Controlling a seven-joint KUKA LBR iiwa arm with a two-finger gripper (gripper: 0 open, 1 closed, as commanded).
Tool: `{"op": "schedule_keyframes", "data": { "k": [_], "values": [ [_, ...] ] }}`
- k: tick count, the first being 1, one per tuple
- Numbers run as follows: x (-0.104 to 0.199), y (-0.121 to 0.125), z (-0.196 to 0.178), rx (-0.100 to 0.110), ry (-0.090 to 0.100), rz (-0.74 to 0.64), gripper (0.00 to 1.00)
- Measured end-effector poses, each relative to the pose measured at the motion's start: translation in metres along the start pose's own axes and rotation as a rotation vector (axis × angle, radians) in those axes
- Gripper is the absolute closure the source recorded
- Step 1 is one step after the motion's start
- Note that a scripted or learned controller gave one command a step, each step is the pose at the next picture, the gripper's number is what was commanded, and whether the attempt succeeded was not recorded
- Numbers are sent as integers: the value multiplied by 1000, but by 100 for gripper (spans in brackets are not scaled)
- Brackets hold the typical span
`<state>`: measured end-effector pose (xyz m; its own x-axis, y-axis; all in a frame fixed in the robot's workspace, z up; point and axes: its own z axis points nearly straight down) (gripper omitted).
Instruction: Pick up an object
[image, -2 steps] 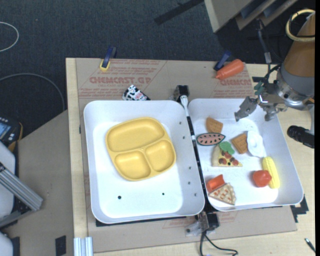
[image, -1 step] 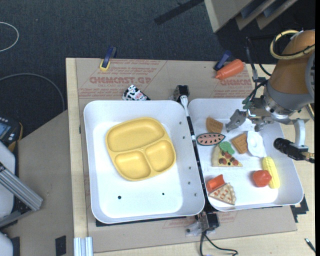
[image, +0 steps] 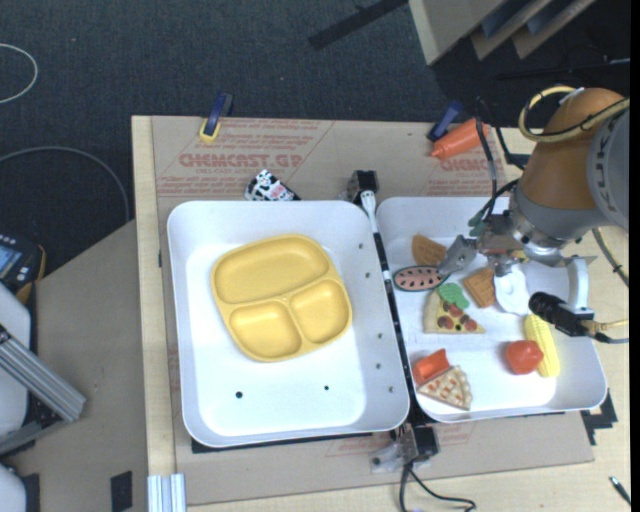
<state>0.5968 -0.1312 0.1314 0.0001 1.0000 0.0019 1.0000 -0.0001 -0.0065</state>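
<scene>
Right white bin (image: 590, 385): end effector (image: 478, 252), grip state unclear, among crowded toy food (image: 452, 312).

The left bin (image: 190, 300) has much free room: only the yellow divided plate (image: 280, 297) lies in its middle, and the floor along its near edge and left wall is bare. The right bin (image: 590, 385) is crowded. Toy foods lie close together: a pizza slice (image: 452, 316), a second slice (image: 447, 388), a tomato (image: 522, 356), a corn cob (image: 542, 342). The arm (image: 565, 175) covers its far right corner. Between the pieces only narrow gaps stay.
</scene>
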Motion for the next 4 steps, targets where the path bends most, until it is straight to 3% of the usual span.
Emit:
{"op": "schedule_keyframes", "data": {
  "k": [1,2,4],
  "values": [
    [-1,2,45,-9,-5,0,0],
    [-3,5,29,-23,-11,2,100],
    [-2,5,-77,-14,-4,-2,100]
  ]
}}
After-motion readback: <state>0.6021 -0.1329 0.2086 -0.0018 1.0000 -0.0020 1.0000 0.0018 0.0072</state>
